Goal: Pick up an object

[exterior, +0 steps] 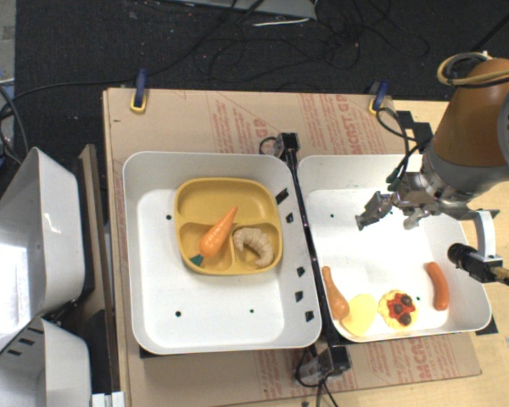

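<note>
The arm (471, 134) is reaching in from the right side and is hanging over the right bin (322, 172). Its gripper (394, 211) is sitting above the upper part of this bin, over bare white floor. The two dark fingers (371, 211) are pointing to the left and down, and they are standing apart from each other, so the pincer is looking fairly wide. Nothing is lying between the fingers.

The things to pick are lying along the near edge of the right bin, well apart from the gripper. An orange drumstick-shaped toy (334, 293) is lying near the left wall of this bin, tilted. Just beside it, a pale yellow round piece (361, 314) is lying flat, and it is touching a small pizza-like toy (398, 309) with red and dark spots. A red-orange sausage (439, 285) is lying near the right wall, almost upright in the view.

In the left bin (153, 253), a yellow divided plate (225, 192) is resting on the floor. An orange carrot (218, 231) is lying slanted across its left compartment and over the divider, and a pale curled shrimp-like toy (254, 245) is lying in the lower right compartment.

Both bins are standing side by side on a brown board (212, 117), which is held by two clamps (138, 92) at the far edge.
</note>
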Action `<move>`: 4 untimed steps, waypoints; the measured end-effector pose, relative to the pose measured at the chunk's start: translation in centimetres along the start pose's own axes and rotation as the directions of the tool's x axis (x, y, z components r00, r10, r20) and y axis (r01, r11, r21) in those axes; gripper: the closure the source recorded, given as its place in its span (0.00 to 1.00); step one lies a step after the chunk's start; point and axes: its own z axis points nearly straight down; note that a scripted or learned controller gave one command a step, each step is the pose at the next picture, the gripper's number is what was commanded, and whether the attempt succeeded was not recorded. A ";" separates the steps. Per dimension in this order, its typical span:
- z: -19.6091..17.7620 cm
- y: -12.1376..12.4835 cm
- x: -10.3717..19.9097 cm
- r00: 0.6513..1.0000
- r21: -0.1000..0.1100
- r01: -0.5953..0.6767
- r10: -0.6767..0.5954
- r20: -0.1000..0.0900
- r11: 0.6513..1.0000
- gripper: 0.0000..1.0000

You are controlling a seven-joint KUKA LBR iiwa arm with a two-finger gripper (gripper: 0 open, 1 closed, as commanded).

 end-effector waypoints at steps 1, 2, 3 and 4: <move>-0.7 0.3 0.0 1.000 -0.013 0.003 -0.002 0.002 1.000 0.00; 4.6 -0.7 -0.3 1.000 -0.009 -0.001 0.001 0.001 1.000 0.00; 9.4 -0.3 -1.1 1.000 -0.009 -0.001 0.001 0.002 1.000 0.00; 11.4 -0.3 -1.1 1.000 -0.011 0.000 0.000 0.002 1.000 0.00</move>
